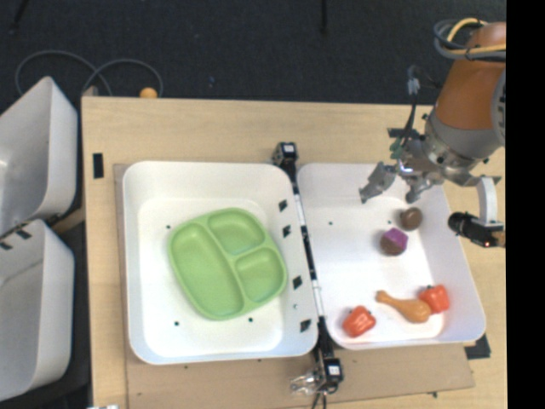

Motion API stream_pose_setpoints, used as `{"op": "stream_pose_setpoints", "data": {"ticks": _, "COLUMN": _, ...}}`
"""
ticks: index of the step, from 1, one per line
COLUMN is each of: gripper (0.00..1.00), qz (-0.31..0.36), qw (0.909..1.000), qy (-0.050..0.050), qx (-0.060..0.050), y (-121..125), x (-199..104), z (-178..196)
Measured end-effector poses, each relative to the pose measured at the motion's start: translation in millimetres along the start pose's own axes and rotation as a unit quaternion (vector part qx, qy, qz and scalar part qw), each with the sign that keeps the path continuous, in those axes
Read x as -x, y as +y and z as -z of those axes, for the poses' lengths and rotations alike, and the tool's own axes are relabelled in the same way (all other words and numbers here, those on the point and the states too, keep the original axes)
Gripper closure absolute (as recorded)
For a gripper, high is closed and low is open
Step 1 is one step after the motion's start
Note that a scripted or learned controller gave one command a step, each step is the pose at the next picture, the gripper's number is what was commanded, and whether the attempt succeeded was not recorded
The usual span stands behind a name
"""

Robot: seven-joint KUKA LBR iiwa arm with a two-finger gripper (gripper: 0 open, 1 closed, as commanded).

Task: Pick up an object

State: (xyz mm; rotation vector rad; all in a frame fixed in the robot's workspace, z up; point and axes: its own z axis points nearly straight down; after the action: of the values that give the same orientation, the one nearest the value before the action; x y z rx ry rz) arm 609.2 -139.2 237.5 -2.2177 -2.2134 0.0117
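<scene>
Nothing's picked yet: the gripper (394,186) hangs spread and empty above the right bin (341,228), near the brown ball (411,218).

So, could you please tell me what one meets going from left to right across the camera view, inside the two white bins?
Green three-compartment plastic plate → red toy pepper → purple round toy → tan toy drumstick → orange-red toy pepper. The brown round toy overlaps these in order, so it is omitted.

Objects in the right bin (341,228).
Brown ball (411,218), purple piece (392,242), drumstick (405,307), two orange-red peppers (359,320) lying loose.
</scene>
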Motion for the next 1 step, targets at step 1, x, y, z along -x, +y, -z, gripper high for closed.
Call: {"op": "stream_pose_setpoints", "data": {"ticks": 1, "gripper": 0.0, "qz": 0.001, "qw": 1.0, "qy": -0.001, "qx": 0.006, "y": 2.3, "x": -0.2, "z": 7.1}}
